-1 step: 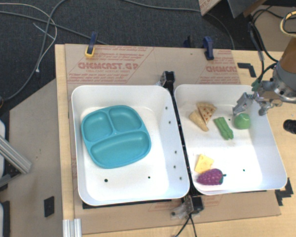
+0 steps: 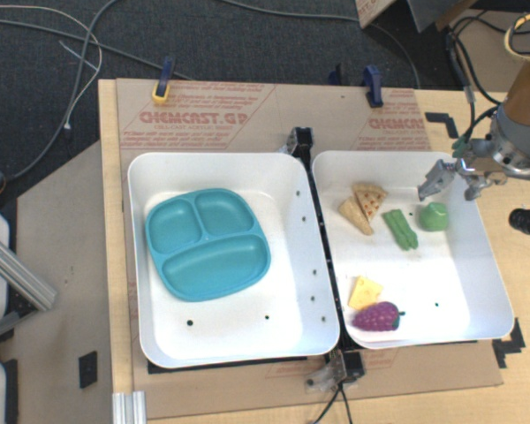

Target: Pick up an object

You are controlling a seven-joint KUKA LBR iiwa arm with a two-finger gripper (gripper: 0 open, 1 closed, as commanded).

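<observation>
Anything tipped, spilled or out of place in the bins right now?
Nothing stands out. The teal divided plate lies flat in the left bin. The toy foods sit loose in the right bin: waffle piece, green pod, green chunk, cheese wedge, purple grapes. The gripper is above the green chunk.

- A brown cardboard-covered bench (image 2: pixel 247 117) with red printed lettering is carrying everything.
- Two shallow white plastic bins, the left bin (image 2: pixel 159 325) and the right bin (image 2: pixel 477 307), are sitting side by side, touching.
- Two blue clamps (image 2: pixel 165 76) are gripping its far edge.

Your arm (image 2: pixel 519 117) shows a grey wrist under an orange band, ending in silvery metal fingers (image 2: pixel 437 182).
</observation>
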